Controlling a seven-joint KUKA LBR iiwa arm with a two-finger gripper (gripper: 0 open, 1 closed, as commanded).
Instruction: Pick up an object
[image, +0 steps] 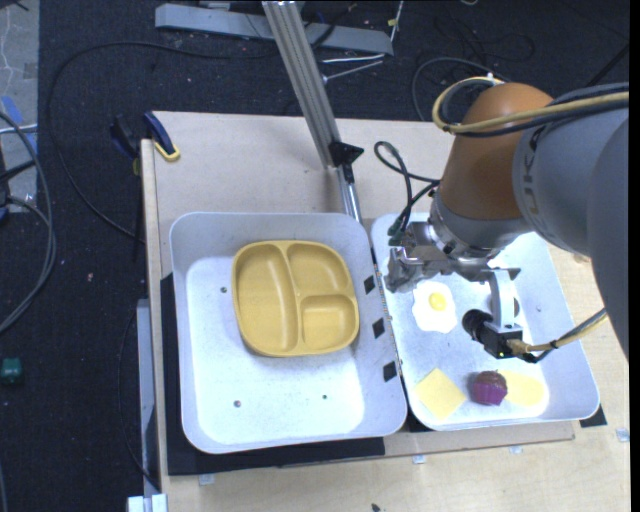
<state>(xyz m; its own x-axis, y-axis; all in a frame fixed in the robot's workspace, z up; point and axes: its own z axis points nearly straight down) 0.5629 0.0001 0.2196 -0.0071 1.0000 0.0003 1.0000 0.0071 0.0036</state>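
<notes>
In the right bin (560, 290) lie a toy fried egg (433, 308), a yellow cheese-like square (440, 392), a small purple object (488, 388) and a pale yellow piece (528, 391) beside it. My gripper (408, 268) hangs over the bin's upper left part, just above and left of the fried egg. The metal wrist body covers much of it from this angle. I see nothing held in it.
The left bin (200, 400) holds a yellow divided plate (295, 297). A slanted metal pole (312, 95) runs down to the gap between the bins. Cables lie on the dark floor around the bench.
</notes>
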